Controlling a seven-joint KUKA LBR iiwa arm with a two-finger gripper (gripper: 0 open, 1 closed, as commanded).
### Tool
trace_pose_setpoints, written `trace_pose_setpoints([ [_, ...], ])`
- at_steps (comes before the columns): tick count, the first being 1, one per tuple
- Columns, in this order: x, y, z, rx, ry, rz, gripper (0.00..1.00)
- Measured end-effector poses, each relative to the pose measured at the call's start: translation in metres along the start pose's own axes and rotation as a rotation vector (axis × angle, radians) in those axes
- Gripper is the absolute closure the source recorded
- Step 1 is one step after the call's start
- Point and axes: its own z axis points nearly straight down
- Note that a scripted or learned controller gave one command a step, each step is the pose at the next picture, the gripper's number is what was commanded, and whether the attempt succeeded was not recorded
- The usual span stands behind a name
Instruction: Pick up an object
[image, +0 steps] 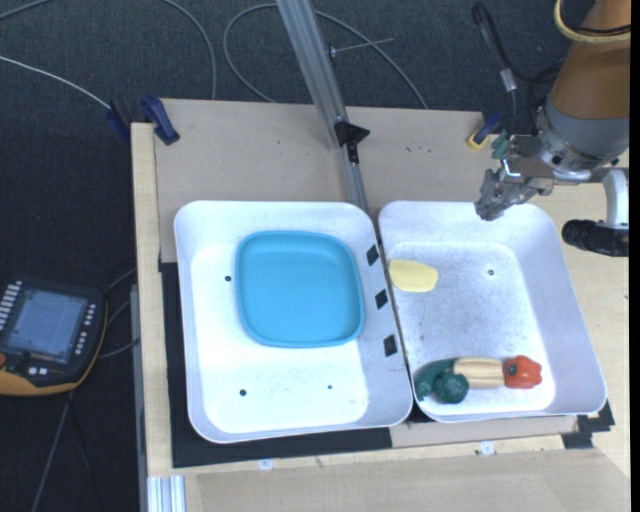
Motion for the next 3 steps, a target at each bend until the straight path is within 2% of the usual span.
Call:
trace_pose_setpoints([
  [1, 0.046, -0.009, 0.004, 0.0, 0.0, -0.001, 1.0],
  [3, 0.161, -0.011, 0.027, 0.001, 0.0, -0.001, 1.0],
])
